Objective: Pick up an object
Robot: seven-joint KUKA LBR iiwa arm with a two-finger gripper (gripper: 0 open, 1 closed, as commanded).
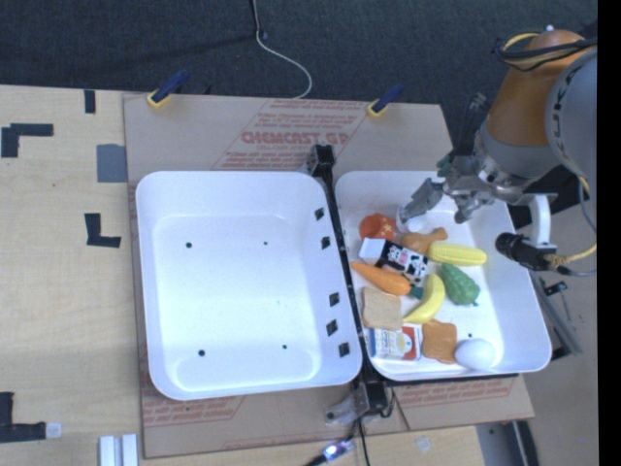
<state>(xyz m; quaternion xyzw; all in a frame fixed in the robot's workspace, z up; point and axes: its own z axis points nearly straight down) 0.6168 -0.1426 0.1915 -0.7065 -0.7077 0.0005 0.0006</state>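
The right bin (514, 289) holds a heap of toy food: a red tomato (377, 227), an orange carrot (381, 278), a yellow banana (428, 302), a yellow corn cob (457, 254), a green pepper (460, 285), a slice of bread (381, 308), a small carton (396, 343), a black-and-white box (401, 258) and a white egg (474, 353). My gripper (441, 205) hangs over the far part of this bin, just above the heap. Its fingers are spread, with nothing between them.
The left bin (233, 280) sits beside the right one on a cardboard sheet (291, 134). A black divider with clips (335, 260) runs between the bins. The grey and orange arm (534, 105) reaches in from the right. A cable (281, 56) lies behind the bins.
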